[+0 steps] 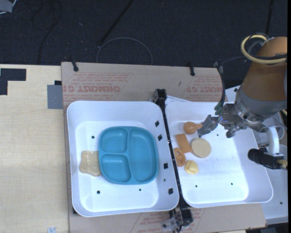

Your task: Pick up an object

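We see the gripper [209,124] low over the right bin [233,188], its dark fingers reaching toward the orange pieces; from this angle we cannot tell how the gripper is set, and nothing shows between its tips. Starting at the near side of that bin, a small yellow lump [191,167] lies beside an orange ring [179,157]. Just beyond them sit an orange bar [183,142] and a pale round disc [201,148], the disc close under the gripper. Farthest back is an orange spoon-shaped piece [191,127], whose handle end runs toward the fingertips. We judge these to be light plastic toy food, stiff and somewhat slick, so a pinch across a narrow part should serve best: the handle of the spoon-shaped piece or the short width of the bar. The flat disc looks harder to grasp from above. In the left bin [82,198] a blue divided plate [128,154] rests with a tan sponge-like piece [89,163] touching its left rim, well apart from the arm.
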